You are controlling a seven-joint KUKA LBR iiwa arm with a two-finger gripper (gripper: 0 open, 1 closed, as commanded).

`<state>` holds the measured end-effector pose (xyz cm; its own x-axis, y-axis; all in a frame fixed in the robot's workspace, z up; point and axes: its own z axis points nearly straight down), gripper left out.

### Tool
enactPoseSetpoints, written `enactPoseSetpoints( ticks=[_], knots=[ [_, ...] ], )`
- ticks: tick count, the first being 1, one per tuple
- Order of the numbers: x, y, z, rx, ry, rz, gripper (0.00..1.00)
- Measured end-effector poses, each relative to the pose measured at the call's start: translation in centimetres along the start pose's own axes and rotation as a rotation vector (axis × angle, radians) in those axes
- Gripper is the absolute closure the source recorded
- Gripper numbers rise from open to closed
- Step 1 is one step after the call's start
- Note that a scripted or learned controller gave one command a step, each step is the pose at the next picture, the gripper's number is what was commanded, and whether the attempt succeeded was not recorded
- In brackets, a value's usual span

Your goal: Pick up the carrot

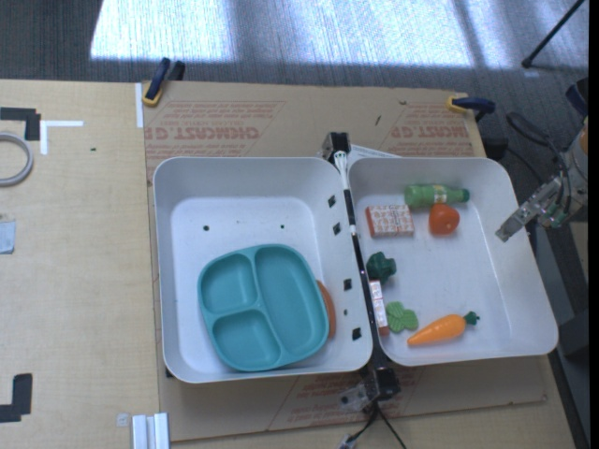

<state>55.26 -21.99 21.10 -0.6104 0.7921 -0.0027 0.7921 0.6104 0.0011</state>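
The carrot (438, 329), orange with a small green top, lies on its side near the front edge of the right bin (505, 279). The gripper (525, 217) hangs at the right rim of that bin, well behind and to the right of the carrot and apart from it. The arm behind it reaches in from the right edge of the view. Nothing shows in the gripper.
The right bin also holds a green bottle (435, 195), a tomato (444, 220), a red-and-white box (389, 220), a broccoli piece (381, 267), a green leafy piece (401, 318) beside the carrot and a narrow packet (377, 304). A teal divided plate (265, 305) lies in the left bin (187, 204).
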Motion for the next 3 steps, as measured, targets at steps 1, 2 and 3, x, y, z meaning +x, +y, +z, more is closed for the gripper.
enactPoseSetpoints(
  ticks=[1,2,3],
  knots=[
    [4.4,-6.0,9.8,0.000,0.002,0.125,1.00],
    [4.4,-6.0,11.8,0.001,0.003,0.080,1.00],
    [11.6,4.5,11.8,0.000,0.001,0.024,1.00]
  ],
)
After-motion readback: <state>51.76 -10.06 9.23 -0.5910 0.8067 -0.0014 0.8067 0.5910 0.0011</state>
